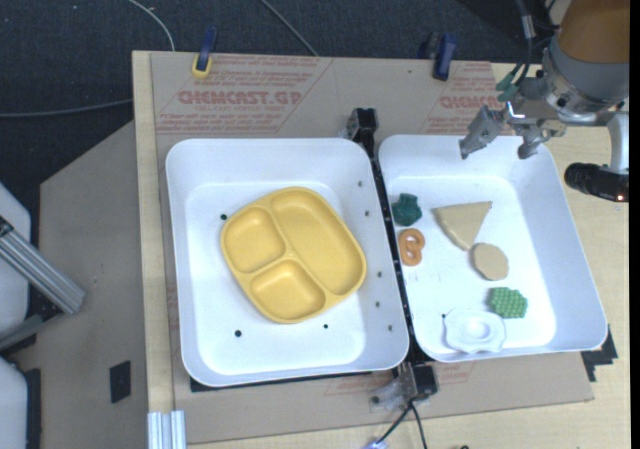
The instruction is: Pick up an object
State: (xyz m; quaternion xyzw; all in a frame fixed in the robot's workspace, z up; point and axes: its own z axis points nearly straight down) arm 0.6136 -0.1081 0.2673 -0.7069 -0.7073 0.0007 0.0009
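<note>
My gripper [503, 134] hangs open over the far edge of the right bin [570, 237], its two grey fingers spread apart with nothing between them. Below it in that bin lie a tan wedge [464, 222], a tan oval piece [489, 261], a dark green lump [406, 208], an orange ring [411, 245], a green bumpy piece [508, 302] and a white piece [473, 330]. All of these lie nearer the camera than the gripper, apart from it.
The left bin [190, 267] holds a yellow divided tray [292, 253]. A black clamp [362, 124] sits at the far end of the seam between the bins. Blue clips [443, 55] stand on the board's far edge.
</note>
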